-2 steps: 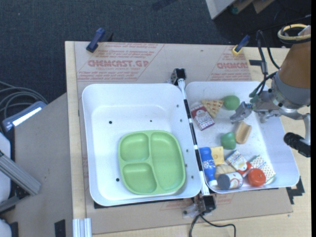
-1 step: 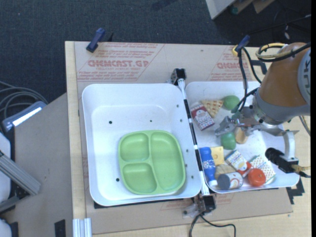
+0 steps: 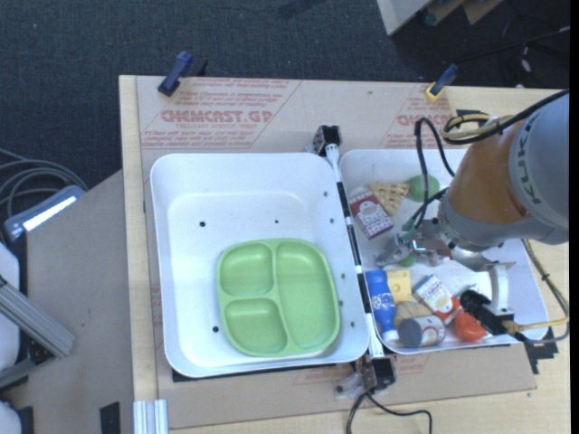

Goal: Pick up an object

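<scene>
Small mixed objects (image 3: 412,297) crowd the right white plastic bin (image 3: 534,269) directly beneath and beside the grey gripper (image 3: 418,242), whose opening I cannot tell, while a green divided plastic tray (image 3: 276,295) lies well apart in the left white bin (image 3: 181,206).

Even overhead light, slightly soft frame.
White bins (image 3: 181,242) bright with mild glare, faint shadows under rims; dark floor (image 3: 72,25) dim, fine detail blurry.
</scene>
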Robot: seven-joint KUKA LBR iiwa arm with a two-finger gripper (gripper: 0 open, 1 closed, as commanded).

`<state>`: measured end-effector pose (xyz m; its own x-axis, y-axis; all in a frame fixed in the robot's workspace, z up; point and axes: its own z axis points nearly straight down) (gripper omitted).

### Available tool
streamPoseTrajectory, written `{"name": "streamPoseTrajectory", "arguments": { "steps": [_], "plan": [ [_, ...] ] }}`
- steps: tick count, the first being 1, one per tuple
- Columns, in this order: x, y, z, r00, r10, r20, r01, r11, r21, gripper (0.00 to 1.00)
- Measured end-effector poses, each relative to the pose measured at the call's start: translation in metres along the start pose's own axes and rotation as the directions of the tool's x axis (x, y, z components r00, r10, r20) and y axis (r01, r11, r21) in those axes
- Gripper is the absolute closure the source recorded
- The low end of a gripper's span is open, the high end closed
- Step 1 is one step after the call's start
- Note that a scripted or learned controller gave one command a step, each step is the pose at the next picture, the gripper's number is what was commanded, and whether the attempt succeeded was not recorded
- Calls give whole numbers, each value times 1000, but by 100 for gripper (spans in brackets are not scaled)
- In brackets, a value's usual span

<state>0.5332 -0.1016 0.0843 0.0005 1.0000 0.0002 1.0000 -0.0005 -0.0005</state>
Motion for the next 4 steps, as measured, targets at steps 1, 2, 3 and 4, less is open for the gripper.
{"name": "streamPoseTrajectory", "arguments": {
  "steps": [1, 2, 3, 4],
  "plan": [
    [-14, 32, 0, 1000, 0, 1, 0, 1000, -2, 0],
    [-31, 129, -1, 1000, -2, 1, 2, 1000, -2, 0],
    [-23, 134, -1, 1000, -1, 2, 1, 1000, -3, 0],
    [-6, 97, 0, 1000, -1, 0, 1, 1000, 1, 0]
  ]
}}
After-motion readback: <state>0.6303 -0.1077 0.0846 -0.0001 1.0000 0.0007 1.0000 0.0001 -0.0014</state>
